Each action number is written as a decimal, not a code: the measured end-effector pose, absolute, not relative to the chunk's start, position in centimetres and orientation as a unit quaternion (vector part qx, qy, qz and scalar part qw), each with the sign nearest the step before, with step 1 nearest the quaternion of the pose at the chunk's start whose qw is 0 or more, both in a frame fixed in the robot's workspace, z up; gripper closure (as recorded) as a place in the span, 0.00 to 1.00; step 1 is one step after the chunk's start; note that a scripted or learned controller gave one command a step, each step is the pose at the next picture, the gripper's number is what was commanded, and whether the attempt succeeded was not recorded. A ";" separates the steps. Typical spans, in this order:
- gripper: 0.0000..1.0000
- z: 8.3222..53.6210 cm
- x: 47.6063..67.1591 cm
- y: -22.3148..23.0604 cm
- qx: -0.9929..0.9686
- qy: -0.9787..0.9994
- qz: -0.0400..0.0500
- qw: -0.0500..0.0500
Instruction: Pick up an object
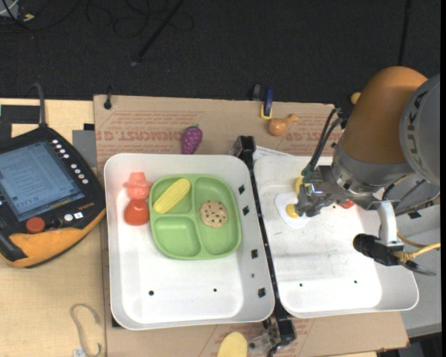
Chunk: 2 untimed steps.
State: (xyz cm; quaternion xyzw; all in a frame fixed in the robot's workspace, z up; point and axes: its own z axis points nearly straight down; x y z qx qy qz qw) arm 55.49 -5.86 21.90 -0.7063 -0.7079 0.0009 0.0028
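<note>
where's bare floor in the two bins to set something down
Left bin: the front strip below the green tray is bare; the back is crowded by the tray, corn, cookie and red toy. Right bin: the front floor is bare; the gripper crowds the back-left.

A pale wooden bench (37, 296) seen from above at a slant. A sheet of brown cardboard (149, 125) with faint red printed lettering lies across its middle. Behind the bench the floor is dark carpet (223, 36), nearly black, with thin cables (163, 13) trailing across it. On the bench at the left rests a handheld control pendant (37, 192) with a lit grey screen, rows of buttons and an orange and black casing. The light is even and flat, without strong shadows
</note>
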 end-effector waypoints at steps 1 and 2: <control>1.00 22.8 52.2 -1.3 -0.706 -0.708 0.001 0.003; 1.00 23.7 49.7 3.6 -0.706 -0.708 0.001 0.003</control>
